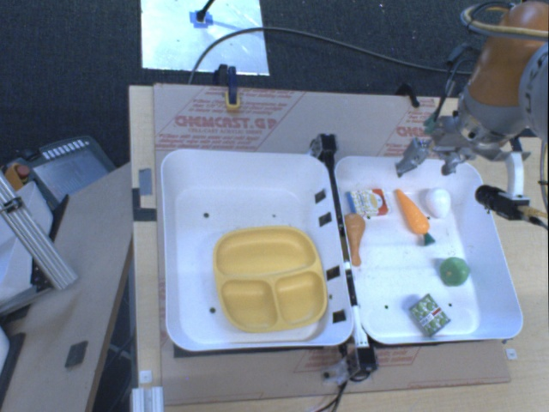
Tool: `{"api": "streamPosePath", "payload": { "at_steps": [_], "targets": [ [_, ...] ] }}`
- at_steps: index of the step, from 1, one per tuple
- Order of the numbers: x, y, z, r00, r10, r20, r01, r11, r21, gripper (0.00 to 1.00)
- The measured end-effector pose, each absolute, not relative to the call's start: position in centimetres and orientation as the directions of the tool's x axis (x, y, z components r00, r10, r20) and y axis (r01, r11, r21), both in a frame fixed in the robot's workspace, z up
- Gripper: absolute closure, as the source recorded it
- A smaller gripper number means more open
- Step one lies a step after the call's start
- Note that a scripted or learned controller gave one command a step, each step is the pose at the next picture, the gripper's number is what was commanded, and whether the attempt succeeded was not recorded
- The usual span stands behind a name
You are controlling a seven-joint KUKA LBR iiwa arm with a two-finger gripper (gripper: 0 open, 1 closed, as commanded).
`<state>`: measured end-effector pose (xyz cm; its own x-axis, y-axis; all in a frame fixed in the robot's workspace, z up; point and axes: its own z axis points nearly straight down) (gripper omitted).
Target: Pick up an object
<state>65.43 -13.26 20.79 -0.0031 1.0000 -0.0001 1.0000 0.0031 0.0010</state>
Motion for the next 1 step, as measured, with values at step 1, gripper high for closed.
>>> {"api": "streamPosePath", "payload": {
  "at_steps": [1],
  "targets": [
    [64.75,-13.43,14.82,-0.001,1.000,0.000,1.000,0.001,-0.002,0.00]
  ]
}}
